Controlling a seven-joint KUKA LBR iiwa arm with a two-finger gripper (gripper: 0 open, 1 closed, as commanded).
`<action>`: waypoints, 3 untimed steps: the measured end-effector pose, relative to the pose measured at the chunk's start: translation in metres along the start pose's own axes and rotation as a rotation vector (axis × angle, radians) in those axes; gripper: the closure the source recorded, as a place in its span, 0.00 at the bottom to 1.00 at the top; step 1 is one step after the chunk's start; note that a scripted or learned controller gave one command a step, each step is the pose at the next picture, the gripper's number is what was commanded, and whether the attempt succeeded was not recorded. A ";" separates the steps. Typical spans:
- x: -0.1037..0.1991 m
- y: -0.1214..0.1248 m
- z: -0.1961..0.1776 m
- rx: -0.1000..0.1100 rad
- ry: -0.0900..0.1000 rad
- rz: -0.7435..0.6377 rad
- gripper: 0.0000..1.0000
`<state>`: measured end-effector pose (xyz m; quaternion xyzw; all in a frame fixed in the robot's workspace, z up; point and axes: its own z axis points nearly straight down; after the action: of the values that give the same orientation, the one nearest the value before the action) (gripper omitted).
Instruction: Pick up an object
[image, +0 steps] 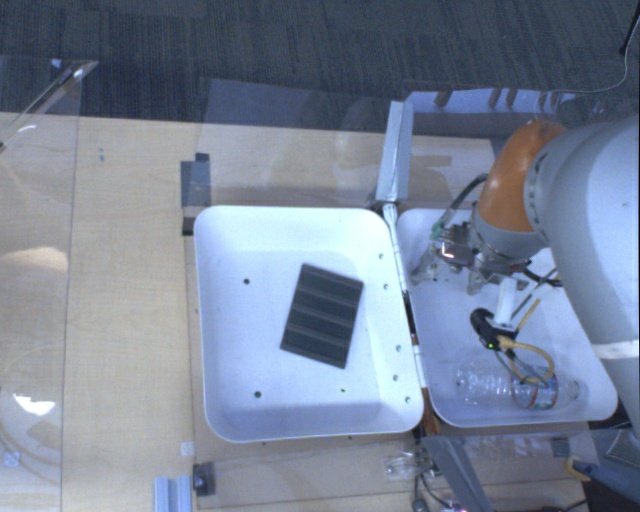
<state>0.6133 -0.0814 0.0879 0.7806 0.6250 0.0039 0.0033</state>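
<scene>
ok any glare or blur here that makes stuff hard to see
Camera view: mostly sharp; the dark ridged pad in the left bin reads clearly. The clear plastic bottle in the right bin nearly washes out against white. Glare streaks the clear panel at left. The arm looms soft.

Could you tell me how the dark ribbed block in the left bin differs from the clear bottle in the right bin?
The ribbed block is dark, opaque, flat and rectangular; the clear bottle is see-through and rounded. The block lies alone mid-bin at a slant, while the bottle lies on its side near the front wall of its bin, below the arm. Both rest on a white bin floor.
</scene>
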 end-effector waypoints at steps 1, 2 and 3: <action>-0.052 0.029 -0.063 0.003 -0.001 -0.126 0.00; -0.105 -0.024 -0.088 0.005 -0.001 -0.187 0.00; -0.074 0.010 -0.086 0.002 0.000 -0.598 0.00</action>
<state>0.6058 -0.1558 0.1741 0.5618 0.8273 0.0020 0.0036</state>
